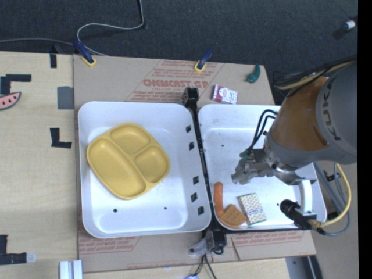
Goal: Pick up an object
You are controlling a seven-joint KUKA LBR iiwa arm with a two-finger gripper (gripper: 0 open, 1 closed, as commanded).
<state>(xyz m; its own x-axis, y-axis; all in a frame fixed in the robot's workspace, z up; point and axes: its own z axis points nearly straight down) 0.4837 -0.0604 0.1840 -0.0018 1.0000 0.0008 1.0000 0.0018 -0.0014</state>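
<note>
Orange sausage (218,194), biscuit (233,215) and patterned packet (252,207) crowd the right bin's (226,118) near edge. Farther in, just right of the sausage's far end, hangs the gripper (243,174), apparently holding nothing; its state I cannot tell.

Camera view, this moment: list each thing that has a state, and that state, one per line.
Gripper: low in the right bin, above the food pieces, nothing seen between its fingers.
Yellow divided plate: flat in the left bin, right side up.
Sausage: lying by the right bin's left wall.
Cracker: lying flat near the front wall.
Brown cookie: lying flat, touching the cracker.
Right bin: holds all three food pieces.
</note>
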